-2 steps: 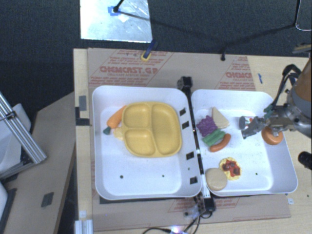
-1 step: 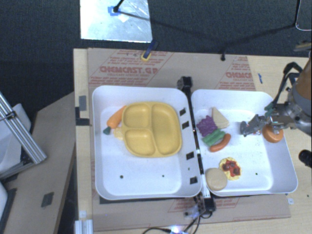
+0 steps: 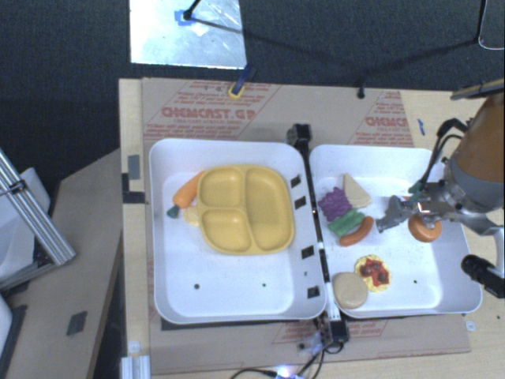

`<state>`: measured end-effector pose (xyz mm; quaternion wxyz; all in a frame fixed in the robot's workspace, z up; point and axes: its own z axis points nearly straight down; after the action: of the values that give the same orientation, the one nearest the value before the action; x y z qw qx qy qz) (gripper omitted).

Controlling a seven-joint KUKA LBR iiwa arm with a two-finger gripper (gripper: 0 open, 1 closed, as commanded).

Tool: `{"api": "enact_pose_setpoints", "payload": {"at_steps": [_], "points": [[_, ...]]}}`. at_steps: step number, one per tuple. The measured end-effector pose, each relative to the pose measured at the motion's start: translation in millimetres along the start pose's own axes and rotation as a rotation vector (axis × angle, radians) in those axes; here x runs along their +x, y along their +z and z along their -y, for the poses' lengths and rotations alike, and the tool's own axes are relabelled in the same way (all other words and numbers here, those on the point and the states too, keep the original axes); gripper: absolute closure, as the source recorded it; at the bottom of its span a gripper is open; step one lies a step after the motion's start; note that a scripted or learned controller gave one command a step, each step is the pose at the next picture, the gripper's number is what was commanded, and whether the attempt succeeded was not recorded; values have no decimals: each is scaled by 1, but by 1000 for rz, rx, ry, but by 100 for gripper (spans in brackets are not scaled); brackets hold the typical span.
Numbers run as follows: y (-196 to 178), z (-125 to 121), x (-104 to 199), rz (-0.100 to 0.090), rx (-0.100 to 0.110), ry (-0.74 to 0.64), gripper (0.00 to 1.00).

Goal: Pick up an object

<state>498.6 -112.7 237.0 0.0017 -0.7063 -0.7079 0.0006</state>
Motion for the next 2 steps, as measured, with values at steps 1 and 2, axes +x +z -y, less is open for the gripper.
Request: {"api": "enact_pose_setpoints", "payload": {"at_steps": [1, 2], "points": [[48, 3, -9, 1, 1, 2, 0], [92, 6, -3, 0, 1, 1, 0]]}}
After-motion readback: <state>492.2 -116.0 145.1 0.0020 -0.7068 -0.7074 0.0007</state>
